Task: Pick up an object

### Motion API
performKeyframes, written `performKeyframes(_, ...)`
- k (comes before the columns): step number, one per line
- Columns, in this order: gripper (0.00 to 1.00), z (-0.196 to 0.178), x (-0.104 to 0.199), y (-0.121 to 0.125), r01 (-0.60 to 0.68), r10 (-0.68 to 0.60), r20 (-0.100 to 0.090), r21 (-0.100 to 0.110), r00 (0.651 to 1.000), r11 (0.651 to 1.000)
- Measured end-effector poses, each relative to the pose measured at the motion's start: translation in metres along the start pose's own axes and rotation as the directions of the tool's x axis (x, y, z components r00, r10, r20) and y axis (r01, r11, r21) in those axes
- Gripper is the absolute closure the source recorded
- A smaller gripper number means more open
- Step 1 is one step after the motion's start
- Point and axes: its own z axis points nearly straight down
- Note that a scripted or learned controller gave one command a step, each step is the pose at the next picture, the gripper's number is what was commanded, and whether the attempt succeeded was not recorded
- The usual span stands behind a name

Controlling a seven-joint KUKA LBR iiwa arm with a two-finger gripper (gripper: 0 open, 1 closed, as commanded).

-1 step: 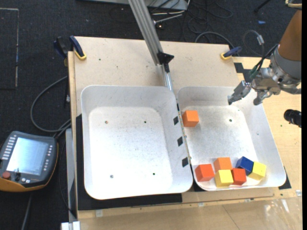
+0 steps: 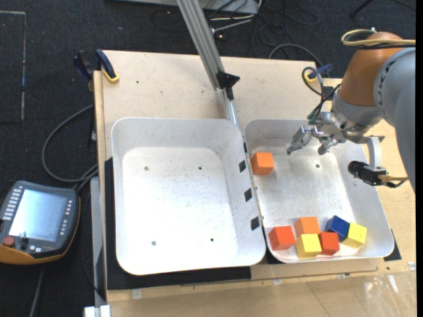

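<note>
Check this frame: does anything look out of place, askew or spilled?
Nothing spilled or damaged. One orange block sits alone near the right bin's far left side, apart from the six blocks clustered along its near edge. The gripper hovers above that bin, holding nothing.

**What the view is keeping back**

The arm (image 2: 386, 78) is running off the right edge, its upper part cut away. The gripper (image 2: 309, 139) is showing too small to judge its fingers. The pendant (image 2: 36, 220) is being clipped at the left edge. The red block (image 2: 329, 243) is sitting partly behind its neighbours.
</note>
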Motion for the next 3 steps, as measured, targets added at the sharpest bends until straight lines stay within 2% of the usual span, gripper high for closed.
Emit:
performKeyframes(1,0.0,0.035,0.035,-0.028,0.001,-0.001,-0.001,-0.001,1.0,1.0)
performKeyframes(2,0.0,-0.007,0.0,-0.007,-0.006,0.006,0.004,-0.012,1.0,1.0)
performKeyframes(3,0.0,0.034,0.037,-0.028,0.0,0.0,0.0,-0.002,1.0,1.0)
